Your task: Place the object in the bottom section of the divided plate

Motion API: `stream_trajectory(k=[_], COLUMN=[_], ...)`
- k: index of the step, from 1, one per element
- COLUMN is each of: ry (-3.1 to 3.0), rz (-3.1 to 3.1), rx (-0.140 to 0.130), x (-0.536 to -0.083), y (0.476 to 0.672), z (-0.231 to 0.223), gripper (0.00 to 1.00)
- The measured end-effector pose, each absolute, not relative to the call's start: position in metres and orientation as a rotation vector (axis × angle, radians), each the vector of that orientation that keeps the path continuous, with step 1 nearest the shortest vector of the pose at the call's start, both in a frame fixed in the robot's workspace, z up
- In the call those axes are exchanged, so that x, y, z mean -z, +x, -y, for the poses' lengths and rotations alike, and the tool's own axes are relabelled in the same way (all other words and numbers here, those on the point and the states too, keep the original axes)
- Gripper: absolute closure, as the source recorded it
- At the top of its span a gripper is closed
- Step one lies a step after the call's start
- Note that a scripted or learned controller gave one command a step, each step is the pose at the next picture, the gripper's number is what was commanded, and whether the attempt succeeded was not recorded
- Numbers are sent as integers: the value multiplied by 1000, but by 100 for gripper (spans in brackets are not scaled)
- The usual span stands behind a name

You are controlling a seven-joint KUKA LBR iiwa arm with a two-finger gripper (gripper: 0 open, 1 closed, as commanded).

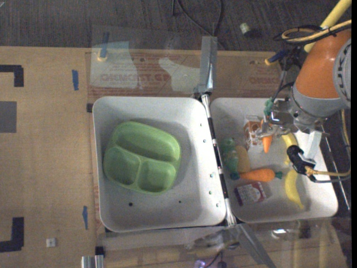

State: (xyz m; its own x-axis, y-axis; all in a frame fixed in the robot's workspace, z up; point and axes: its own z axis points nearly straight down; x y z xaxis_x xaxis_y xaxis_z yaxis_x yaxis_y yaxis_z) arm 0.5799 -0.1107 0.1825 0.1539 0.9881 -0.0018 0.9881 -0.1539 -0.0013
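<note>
One smooth green three-section plate (144, 157)

plate (144, 157): green | bins (111, 205): white | carrot (257, 175): orange, green top | banana (292, 187): yellow | carton (251, 193): red and white | arm (329, 66): grey, orange band | bench (44, 166): tan, blue tape marks

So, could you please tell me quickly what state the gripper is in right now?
Gripper: over the right bin, with a small orange carrot-like piece at its tip; open, shut or holding cannot be told.
</note>
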Motion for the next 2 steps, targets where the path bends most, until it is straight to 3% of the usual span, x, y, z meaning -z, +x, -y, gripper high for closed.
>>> stream_trajectory(k=[1, 2], ry=[2287, 2429], rz=[-2153, -1988], rx=[0, 1], x=[-185, -346], y=[625, 637], z=[59, 102], gripper=[100, 100])
